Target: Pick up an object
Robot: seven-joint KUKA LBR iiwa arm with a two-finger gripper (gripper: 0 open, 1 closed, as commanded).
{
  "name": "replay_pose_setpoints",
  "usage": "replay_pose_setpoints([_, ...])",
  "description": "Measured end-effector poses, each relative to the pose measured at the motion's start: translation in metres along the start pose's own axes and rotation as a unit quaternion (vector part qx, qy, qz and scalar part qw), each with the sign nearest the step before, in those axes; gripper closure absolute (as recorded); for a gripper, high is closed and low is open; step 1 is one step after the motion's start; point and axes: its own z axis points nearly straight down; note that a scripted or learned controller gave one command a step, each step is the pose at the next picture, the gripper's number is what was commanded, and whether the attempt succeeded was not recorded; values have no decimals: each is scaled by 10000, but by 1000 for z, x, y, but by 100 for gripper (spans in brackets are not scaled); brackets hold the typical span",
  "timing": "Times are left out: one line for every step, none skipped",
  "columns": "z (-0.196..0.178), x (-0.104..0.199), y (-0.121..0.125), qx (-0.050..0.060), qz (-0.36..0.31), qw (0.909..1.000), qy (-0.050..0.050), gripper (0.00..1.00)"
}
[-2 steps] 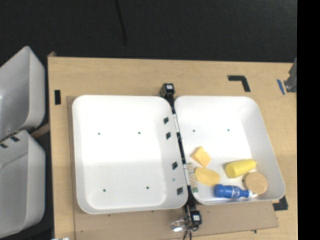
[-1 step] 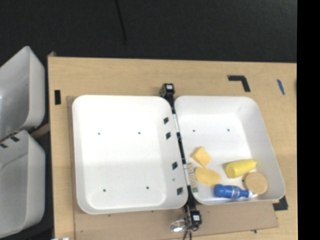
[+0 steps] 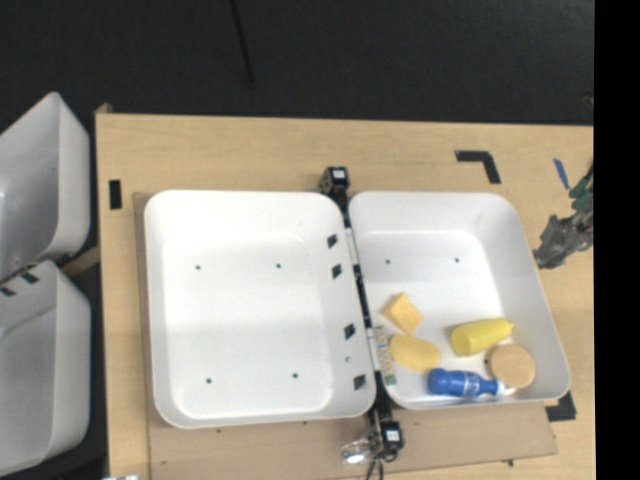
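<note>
Several objects lie in the front half of the right bin. A yellow wedge-shaped block sits nearest the divider, with a rounded yellow lump just in front of it. To their right are a yellow cylinder on its side and a tan round disc. A blue bottle with a white end lies along the bin's front wall. My gripper is a dark shape at the view's right edge, just outside the right bin's right rim and well clear of all the objects.
The left bin stands beside the right one, joined along a middle seam with black clips. Both rest on a wooden bench. White containers stand off the bench at the far left.
</note>
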Motion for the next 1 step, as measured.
replay_pose_setpoints([153, 4, 19, -7, 28, 10000, -6, 100])
